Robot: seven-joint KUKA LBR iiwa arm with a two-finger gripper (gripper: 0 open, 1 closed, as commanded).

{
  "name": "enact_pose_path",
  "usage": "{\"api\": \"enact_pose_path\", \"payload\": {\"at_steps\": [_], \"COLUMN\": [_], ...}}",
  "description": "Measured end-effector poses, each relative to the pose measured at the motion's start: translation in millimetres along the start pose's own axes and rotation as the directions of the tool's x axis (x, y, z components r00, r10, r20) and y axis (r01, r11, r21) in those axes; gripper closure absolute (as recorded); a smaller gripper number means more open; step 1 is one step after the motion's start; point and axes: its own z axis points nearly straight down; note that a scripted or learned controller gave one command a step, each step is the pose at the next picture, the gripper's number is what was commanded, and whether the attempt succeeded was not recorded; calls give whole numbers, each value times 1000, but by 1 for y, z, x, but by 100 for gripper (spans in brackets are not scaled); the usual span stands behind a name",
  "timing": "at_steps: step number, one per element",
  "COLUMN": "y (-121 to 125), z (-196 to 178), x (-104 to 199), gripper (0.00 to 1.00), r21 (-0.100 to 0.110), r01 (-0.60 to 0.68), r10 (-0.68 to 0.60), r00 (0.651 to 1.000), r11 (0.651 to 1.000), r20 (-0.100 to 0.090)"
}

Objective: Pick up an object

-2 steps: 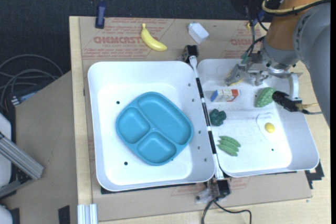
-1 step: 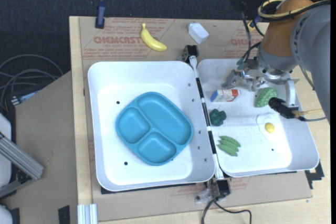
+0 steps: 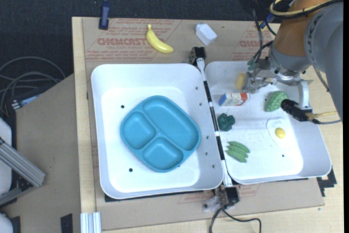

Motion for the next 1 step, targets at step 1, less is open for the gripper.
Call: {"api": "enact_pose_path", "payload": {"at_steps": [1], "y": [-74], "z": [11], "x": [-9], "gripper": [100], "r21": [3], "r01": [-1], "r10": [1], "r00": [1000], "r11": [1000], "r20": [0]}}
